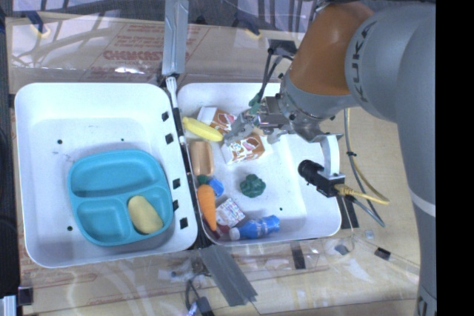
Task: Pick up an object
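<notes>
My gripper (246, 126) hangs low over the right bin (318, 222), in its upper middle part. Directly under and in front of it lies an orange and white carton (246, 149). A second small orange and white packet (217, 117) sits just to the gripper's left, partly hidden by it. A yellow banana (202, 129) lies along the bin's left side near the gripper. Whether anything is between the gripper's tips is hidden by the wrist.
The right bin also holds a bread roll (200, 157), a carrot (207, 207), a green lump (253, 186), a snack packet (229, 212) and a blue bottle (256, 227). In the left bin (44, 107), a blue divided tray (111, 185) holds a yellow fruit (146, 213).
</notes>
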You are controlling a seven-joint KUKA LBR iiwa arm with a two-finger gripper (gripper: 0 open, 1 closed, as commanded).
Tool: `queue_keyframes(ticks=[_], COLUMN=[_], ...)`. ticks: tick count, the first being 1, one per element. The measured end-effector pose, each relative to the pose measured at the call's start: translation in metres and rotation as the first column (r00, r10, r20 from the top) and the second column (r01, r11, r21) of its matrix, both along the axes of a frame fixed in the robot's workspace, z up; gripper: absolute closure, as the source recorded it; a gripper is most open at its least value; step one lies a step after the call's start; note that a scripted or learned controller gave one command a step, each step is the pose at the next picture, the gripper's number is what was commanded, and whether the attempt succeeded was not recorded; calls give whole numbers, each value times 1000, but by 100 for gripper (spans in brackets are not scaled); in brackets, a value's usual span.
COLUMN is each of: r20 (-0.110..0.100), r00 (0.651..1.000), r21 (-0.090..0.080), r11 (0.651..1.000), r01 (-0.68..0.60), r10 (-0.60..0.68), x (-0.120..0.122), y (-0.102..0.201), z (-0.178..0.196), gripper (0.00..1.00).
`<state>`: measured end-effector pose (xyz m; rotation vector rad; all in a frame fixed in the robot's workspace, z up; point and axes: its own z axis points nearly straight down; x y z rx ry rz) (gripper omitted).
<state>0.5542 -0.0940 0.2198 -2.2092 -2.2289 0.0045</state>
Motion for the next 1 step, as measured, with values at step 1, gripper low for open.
queue_keyframes(ticks=[1], r20=[0], r00=[1000], r21=[0], r11=[1000], r01=[0], r10=[0], x=[0], y=[0], z=[0], gripper=[0])
